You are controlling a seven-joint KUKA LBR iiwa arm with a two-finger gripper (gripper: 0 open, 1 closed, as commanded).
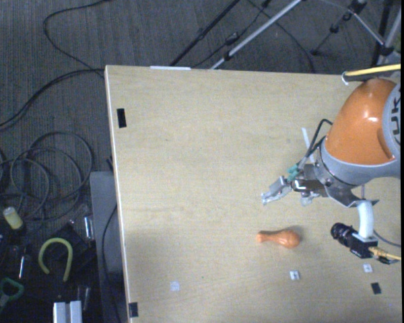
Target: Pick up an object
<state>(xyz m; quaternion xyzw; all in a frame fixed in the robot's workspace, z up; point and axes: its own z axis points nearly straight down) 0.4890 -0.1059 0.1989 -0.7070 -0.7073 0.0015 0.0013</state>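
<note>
From my remote seat, nearest the camera sits the orange pear-shaped object point(280, 238) at about five o'clock on the wooden bench top point(202, 167), lying on its side with the narrow neck pointing toward nine o'clock. Nothing touches it. Just beyond it, up toward three o'clock, the gripper point(275, 192) hangs near the object but clear of it, offset toward twelve. I can't tell how its jaws stand; the tip is small and blurred, so I won't guess whether it is wide or narrow, and I see nothing between the tips.

My worry is the offset. If the arm descends from where it is, I judge it would meet bare board beside the object instead of straddling it. The object looks rounded and tapered, so an off-centre close could squirt it sideways or roll it along the bench. A black fitting point(353, 238) with a cable sits at four o'clock, near the object's fat end, and a nudge that way could wedge the object against it.

As for containers, I can't make out any bin wall here; the object rests directly on the flat board, inside nothing.

Farther off, at twelve, carpet and tripod legs point(283, 9).
</note>
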